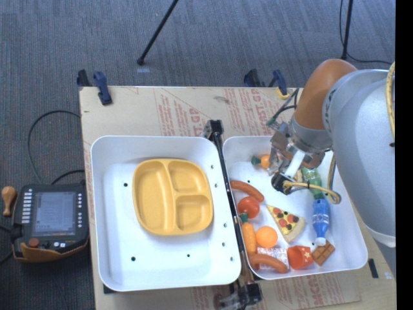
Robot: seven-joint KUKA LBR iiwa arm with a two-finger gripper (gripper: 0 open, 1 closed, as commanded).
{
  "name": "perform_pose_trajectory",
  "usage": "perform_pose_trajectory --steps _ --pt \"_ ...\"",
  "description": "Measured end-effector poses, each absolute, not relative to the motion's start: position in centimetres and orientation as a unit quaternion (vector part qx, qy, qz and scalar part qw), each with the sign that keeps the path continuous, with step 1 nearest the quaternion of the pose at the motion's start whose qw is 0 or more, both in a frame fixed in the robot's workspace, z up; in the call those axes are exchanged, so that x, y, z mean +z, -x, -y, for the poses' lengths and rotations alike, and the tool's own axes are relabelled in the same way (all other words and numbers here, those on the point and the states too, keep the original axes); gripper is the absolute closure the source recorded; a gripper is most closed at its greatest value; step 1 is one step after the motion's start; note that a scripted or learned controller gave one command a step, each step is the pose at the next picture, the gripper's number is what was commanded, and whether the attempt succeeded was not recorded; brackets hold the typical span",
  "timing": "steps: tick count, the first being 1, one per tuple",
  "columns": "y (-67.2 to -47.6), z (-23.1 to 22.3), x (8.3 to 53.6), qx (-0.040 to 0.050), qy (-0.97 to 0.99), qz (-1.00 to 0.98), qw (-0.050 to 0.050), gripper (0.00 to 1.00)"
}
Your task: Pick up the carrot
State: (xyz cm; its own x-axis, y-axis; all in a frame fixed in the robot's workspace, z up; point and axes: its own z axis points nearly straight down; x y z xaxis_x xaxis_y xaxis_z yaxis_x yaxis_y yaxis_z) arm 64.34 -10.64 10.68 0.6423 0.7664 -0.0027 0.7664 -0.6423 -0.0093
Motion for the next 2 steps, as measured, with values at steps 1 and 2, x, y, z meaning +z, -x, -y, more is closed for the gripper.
perform_pose_trajectory --steps 1,2 --pt "-64.3 10.6 10.7 0.0033 0.906 0.423 0.004 0.0" --pt "-59.1 12.7 8.7 0.0015 0.941 0.338 0.002 0.0"
